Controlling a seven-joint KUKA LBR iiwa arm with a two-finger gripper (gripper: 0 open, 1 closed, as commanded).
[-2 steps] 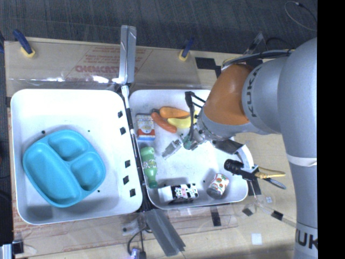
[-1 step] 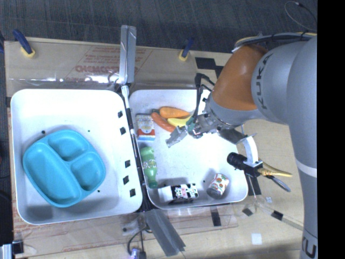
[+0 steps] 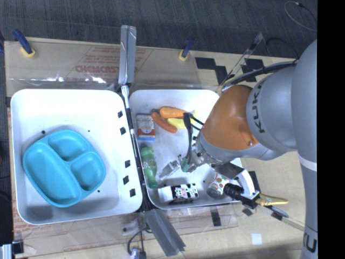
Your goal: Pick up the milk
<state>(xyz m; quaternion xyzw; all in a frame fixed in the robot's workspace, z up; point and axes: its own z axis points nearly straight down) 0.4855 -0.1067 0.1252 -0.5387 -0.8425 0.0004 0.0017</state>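
The milk is a small black-and-white cow-patterned carton lying on its side at the front edge of the right bin. My gripper hangs just above and behind the carton, over the bin's middle. It stands open, with nothing between its fingers. The grey arm with its orange band reaches in from the right and hides the bin's right half.
In the right bin, a green bottle lies along the left wall, an orange-and-white carton sits behind it, carrot-like items lie at the back, and a small can rests right of the milk. The left bin holds a blue divided plate.
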